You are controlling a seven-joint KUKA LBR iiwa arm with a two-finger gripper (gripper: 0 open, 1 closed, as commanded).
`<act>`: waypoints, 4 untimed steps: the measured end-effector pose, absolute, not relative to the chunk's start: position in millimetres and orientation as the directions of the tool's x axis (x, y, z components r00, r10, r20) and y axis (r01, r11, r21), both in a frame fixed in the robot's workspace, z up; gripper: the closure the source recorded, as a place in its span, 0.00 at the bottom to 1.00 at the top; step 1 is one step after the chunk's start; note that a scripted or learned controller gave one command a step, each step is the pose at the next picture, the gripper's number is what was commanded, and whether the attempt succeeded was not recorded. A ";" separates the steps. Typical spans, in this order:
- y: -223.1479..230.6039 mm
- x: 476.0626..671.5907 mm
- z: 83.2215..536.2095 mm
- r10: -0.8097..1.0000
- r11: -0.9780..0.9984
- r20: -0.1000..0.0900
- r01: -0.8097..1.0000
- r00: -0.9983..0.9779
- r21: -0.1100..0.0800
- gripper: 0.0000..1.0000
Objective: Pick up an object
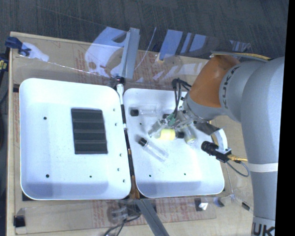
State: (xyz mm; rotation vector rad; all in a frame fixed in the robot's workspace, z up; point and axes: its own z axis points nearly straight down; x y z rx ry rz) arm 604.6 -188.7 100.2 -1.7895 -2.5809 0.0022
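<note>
Reaching: gripper is hovering over the yellow object in the right bin, seemingly lining up a pick.
Grip: cannot tell.
Lying alongside: clear tube.
Sitting apart: black ridged block, left bin.

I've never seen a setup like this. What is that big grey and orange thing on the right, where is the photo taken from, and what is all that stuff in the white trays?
The grey and orange thing is a robot arm, photographed by one camera fixed above the bench and looking down at a slant. On the bench sit two shallow white bins. The left bin holds a dark ribbed rectangular block. The arm reaches down into the right bin, where its gripper sits among small items: a yellow object, a clear tube with a dark cap and a small black piece. Its job is to pick up one object, but the clutter hides whether it has actually caught anything.
</note>
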 end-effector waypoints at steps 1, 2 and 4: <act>-188.9 604.9 110.1 0.935 0.354 -0.001 0.935 -0.354 -0.002 1.00; -188.7 604.9 110.1 0.935 0.354 -0.001 0.935 -0.354 -0.002 0.00; -204.8 603.0 169.4 0.889 0.458 0.000 0.889 -0.458 -0.001 0.00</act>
